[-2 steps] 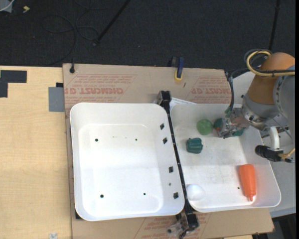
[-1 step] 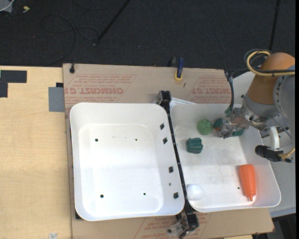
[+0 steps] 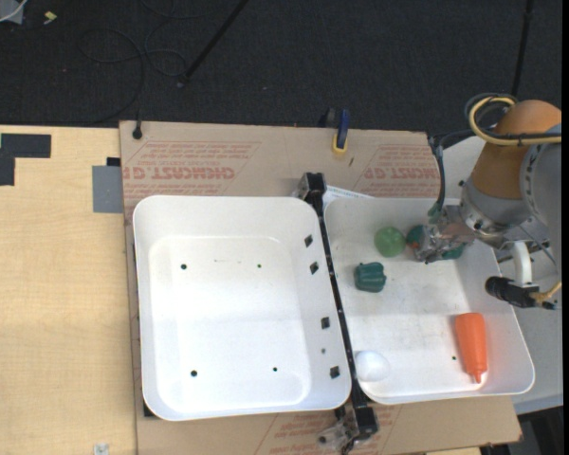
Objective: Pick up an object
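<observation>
Two white bins sit side by side on a cardboard sheet [image 3: 266,164] printed with red lettering: the left bin [image 3: 229,306] and the right bin [image 3: 512,373], joined by black clips [image 3: 324,322] along their shared edge. A blue and yellow clamp [image 3: 340,131] grips the cardboard's far edge. The wooden desk [image 3: 52,311] reaches left, with dark carpet [image 3: 266,45] and cables beyond.

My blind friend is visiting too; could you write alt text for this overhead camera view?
A grey robot arm reaches from the right, its tool low in the right white bin beside a light green ball; a dark green block, orange carrot-like toy and white ball lie nearby.
</observation>
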### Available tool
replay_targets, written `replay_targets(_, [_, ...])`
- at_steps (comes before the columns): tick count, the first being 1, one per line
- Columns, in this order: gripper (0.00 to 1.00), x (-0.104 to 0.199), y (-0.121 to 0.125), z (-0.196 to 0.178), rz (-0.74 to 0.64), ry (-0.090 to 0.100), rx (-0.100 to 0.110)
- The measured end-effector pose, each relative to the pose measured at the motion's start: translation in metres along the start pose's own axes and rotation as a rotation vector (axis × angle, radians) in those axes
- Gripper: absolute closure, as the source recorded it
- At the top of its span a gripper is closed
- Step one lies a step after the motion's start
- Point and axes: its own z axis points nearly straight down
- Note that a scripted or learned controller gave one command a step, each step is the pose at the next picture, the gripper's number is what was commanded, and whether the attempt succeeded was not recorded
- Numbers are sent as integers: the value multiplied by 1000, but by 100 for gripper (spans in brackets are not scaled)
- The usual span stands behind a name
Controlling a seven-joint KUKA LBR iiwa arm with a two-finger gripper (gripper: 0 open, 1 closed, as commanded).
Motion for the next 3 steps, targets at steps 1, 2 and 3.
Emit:
replay_targets(1, [100,0,0,0,0,0,0])
replay_targets(2, [100,0,0,0,0,0,0])
replay_targets(3, [100,0,0,0,-1,0,0])
